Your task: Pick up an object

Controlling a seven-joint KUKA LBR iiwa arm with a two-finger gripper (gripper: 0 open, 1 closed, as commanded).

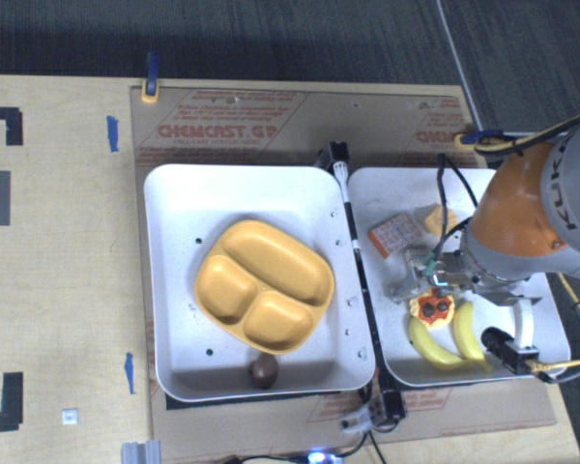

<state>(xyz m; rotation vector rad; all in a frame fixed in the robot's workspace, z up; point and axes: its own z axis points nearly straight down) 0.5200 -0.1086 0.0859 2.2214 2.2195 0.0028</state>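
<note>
We have the arm (522, 211) low over the right bin (387, 187), above the bananas (445, 341) and a small orange toy (433, 307); whether the jaws are released or clenched we cannot tell. We should centre on one object before lifting straight.

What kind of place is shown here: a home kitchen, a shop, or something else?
Most likely a robotics lab set up for grasping trials. A grey and orange robot arm reaches over two white bins on a taped wooden bench; the bins hold toy-like items, such as a yellow compartment tray and bananas.
</note>
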